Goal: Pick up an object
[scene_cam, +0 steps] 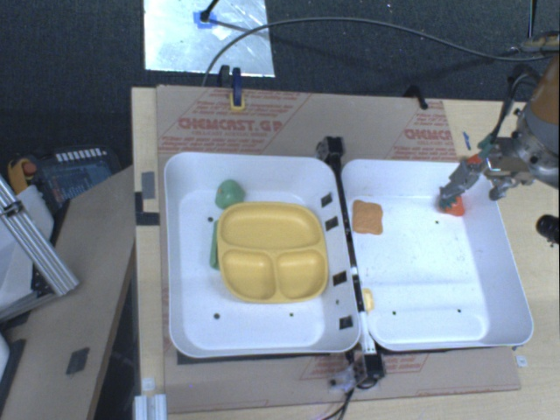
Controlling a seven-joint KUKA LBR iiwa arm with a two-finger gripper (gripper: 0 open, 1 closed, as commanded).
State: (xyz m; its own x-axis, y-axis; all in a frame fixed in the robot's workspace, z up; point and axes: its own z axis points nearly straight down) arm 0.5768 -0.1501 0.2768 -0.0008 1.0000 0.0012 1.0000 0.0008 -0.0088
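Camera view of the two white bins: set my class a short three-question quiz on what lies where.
1. True or false: the yellow divided tray lies in the right bin.
2. Which object partly hides under the tray? A) a green item B) a blue cup C) a red ball
3. Fill in: the tool is at the right bin's far ____ corner, near a small orange-red object.

Key: 1. False, it lies in the left bin. 2. A. 3. Right. An orange-tan piece lies near the divider.
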